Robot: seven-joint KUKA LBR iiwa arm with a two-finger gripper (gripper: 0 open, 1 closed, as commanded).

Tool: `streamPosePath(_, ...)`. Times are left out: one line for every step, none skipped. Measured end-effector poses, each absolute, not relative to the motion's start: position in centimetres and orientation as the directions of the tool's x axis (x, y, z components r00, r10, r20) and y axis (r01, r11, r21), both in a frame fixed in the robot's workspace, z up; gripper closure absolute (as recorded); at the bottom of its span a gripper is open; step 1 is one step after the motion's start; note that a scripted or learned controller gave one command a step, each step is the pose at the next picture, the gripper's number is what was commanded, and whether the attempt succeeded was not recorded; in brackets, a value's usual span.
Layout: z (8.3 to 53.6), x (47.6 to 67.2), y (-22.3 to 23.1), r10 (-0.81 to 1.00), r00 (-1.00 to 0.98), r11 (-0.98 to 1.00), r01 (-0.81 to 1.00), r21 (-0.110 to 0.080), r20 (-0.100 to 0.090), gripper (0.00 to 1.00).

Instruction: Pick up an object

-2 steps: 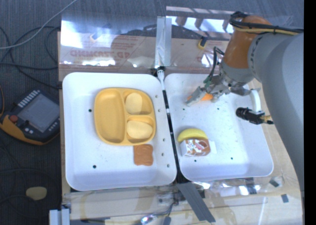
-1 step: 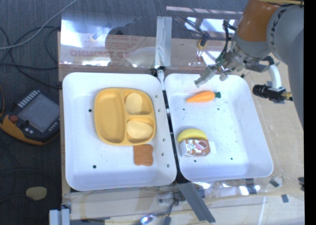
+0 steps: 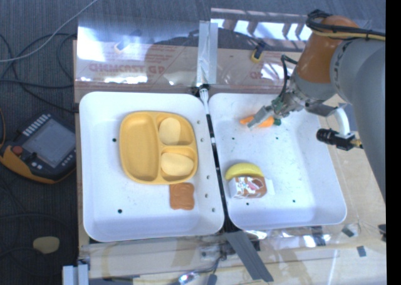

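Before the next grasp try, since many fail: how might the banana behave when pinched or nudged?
The banana looks smooth and curved, so it may slip or pivot. It leans against a packet, which could shift too. Probably a light toy.

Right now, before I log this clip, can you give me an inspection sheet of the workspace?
Surface: two white bins side by side, left bin and right bin, on a bench.
Job's things: orange carrot at the end effector; banana touching a packet in the right bin.
Clutter: yellow divided tray with two pale pieces, brown cookie beside it, left bin.
Grippers: end effector low over the carrot; grip cannot be judged.
Cables: white cable on the floor.
Surroundings: handheld controller on the carpet.
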State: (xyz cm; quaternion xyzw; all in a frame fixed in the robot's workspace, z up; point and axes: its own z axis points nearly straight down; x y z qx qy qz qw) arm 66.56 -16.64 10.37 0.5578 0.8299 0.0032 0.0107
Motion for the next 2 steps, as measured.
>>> streamPosePath(8.9, 66.9, -19.3, 0.921, -0.39, 0.39, 0.921, -0.005, 0.001, 0.0)
streamPosePath(9.9, 67.1, -19.3, 0.92, -0.391, 0.391, 0.92, 0.005, -0.011, 1.0)
